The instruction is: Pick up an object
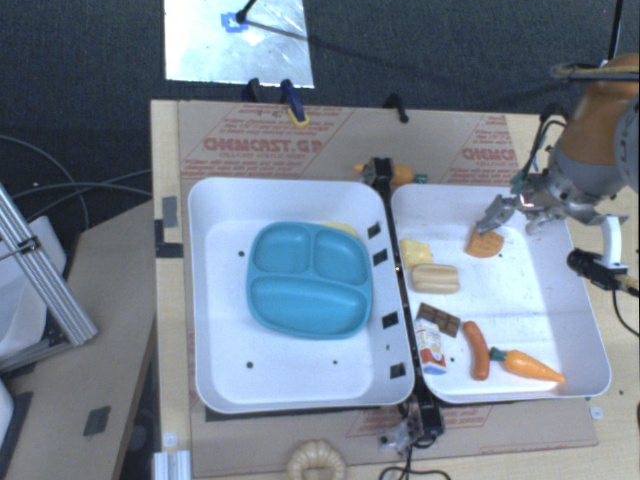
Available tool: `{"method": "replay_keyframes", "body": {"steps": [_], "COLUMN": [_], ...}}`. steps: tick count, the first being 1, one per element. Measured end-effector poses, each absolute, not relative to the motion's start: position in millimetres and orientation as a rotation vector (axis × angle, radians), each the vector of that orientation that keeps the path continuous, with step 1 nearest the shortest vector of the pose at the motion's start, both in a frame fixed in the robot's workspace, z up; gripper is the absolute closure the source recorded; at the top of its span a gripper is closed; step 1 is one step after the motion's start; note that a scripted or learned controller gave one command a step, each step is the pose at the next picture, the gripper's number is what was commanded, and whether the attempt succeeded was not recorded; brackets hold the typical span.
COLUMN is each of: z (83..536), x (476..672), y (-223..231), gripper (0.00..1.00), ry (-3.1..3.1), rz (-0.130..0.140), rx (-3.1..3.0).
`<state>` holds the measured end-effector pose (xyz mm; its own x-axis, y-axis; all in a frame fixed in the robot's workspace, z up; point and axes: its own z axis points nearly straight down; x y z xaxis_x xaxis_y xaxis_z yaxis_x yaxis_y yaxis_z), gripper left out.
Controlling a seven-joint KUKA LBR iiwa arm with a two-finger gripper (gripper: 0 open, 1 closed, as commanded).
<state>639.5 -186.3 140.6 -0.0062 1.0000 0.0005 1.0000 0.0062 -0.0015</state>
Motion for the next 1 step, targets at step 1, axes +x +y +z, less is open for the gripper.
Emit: {"method": "replay_keyframes", "body": {"steps": [1], "z": [88.4], "x": [639.3], "y": [-185.4], "gripper": [0.0], "ry": [-2.228], "rz": [0.002], "rx": [-2.213]}}
